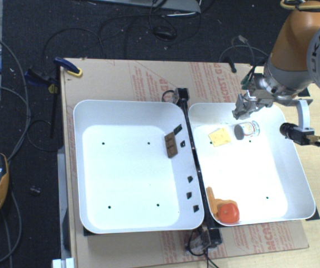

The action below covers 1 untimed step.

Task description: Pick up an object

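Gripper [242, 111] hovers, perhaps touching, above small jar [247, 130]; yellow block [220, 137] beside.

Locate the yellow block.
The yellow block lies in the right bin, near its far edge, just left of the small jar below the gripper.

The picture's right edge is cutting off the arm [305, 38], and the hand [242, 111] is looking too small to tell its fingers apart.
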Available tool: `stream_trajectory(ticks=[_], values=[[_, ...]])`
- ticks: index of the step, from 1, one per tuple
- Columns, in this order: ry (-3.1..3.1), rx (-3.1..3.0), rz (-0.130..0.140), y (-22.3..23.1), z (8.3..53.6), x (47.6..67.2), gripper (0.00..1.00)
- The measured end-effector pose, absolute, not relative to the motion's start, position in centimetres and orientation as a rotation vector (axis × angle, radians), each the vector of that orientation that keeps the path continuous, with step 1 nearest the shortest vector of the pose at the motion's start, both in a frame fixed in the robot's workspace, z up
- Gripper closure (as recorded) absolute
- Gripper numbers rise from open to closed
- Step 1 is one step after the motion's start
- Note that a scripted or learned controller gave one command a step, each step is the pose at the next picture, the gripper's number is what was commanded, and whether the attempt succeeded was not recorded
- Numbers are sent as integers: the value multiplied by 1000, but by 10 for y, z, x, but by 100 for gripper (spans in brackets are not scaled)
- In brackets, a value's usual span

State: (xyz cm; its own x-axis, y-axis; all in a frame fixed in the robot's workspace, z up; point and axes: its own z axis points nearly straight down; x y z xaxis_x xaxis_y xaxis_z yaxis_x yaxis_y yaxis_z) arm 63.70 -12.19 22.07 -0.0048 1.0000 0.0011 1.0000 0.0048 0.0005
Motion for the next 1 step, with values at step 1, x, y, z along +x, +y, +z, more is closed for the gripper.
stream_trajectory(ticks=[1], values=[[-2225,-2217,0,-77,217,633,100]])
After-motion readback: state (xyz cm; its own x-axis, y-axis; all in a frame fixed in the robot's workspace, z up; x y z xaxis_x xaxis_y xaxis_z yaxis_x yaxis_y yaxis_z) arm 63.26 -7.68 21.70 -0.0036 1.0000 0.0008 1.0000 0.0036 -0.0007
